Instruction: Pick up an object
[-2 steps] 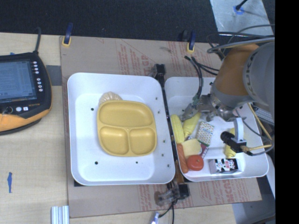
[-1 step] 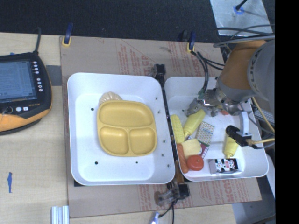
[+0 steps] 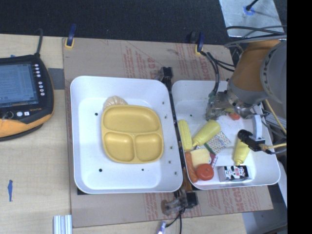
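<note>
The right bin [image 3: 195, 94] holds several small items. A corn cob [image 3: 184, 134] lies along its left wall, with a yellow squash-like piece [image 3: 206, 132] beside it. Below them sit a pale yellow block [image 3: 200, 157], a red tomato [image 3: 205, 172] and an orange carrot [image 3: 188, 165]. A yellow bottle [image 3: 241, 151] with a black top stands toward the right, above a small printed box [image 3: 234, 172]. My gripper [image 3: 218, 108] hangs low over the bin's upper middle, just above the squash piece, with a small red item [image 3: 235, 115] next to it. I see nothing held in it.
The left bin [image 3: 83, 174] carries a yellow divided plate [image 3: 131, 133] with a beige item [image 3: 115, 101] peeking out behind it. A patterned card [image 3: 220, 140] lies mid right bin. A tablet controller [image 3: 22, 94] rests at the far left. Cables run along the right side.
</note>
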Motion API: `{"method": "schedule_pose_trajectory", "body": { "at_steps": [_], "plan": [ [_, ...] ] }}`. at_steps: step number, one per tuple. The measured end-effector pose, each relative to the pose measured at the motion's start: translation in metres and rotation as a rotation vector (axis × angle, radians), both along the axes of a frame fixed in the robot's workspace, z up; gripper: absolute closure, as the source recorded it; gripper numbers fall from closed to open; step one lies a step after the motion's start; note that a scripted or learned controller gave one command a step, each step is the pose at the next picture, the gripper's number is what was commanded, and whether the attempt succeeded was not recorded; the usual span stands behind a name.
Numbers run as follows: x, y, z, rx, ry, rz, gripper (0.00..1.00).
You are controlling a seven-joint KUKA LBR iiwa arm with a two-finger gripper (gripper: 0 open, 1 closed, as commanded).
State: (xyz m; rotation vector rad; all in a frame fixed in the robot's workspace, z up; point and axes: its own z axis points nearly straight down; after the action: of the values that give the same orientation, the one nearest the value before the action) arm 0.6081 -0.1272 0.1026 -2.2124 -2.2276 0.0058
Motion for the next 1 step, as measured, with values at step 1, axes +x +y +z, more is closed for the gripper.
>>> {"method": "schedule_pose_trajectory", "body": {
  "at_steps": [1],
  "plan": [
    [-0.0001, -0.0001, 0.0000, -0.001, 0.000, 0.001, 0.00]
  ]
}}
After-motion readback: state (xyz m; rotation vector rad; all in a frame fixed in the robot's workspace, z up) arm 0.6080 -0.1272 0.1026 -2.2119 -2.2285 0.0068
